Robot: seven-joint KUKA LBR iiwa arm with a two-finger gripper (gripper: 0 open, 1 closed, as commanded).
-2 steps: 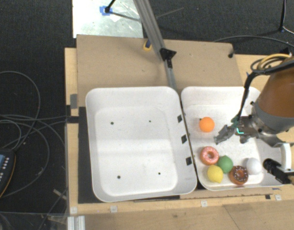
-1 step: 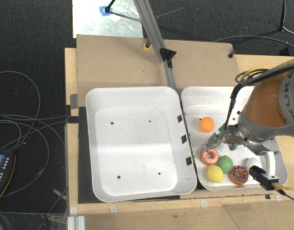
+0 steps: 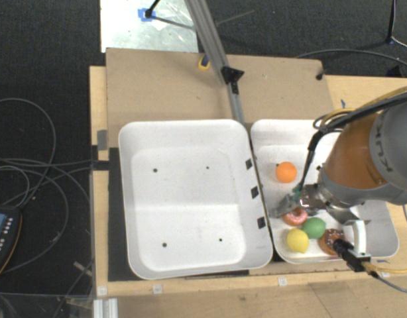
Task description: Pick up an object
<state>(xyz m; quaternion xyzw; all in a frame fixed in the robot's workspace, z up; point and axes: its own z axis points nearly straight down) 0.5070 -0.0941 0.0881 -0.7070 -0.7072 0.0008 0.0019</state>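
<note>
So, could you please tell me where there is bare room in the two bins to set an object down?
The left white bin has a bare floor from wall to wall. The right white bin is crowded at its near end: round orange ball, green ball, yellow lemon-shaped object and the tool. Its far strip beyond the orange ball is bare.

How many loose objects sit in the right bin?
5: orange ball mid-bin; pink ring under the hand; green ball; yellow lemon; brown donut. The arm may hide others.
</note>
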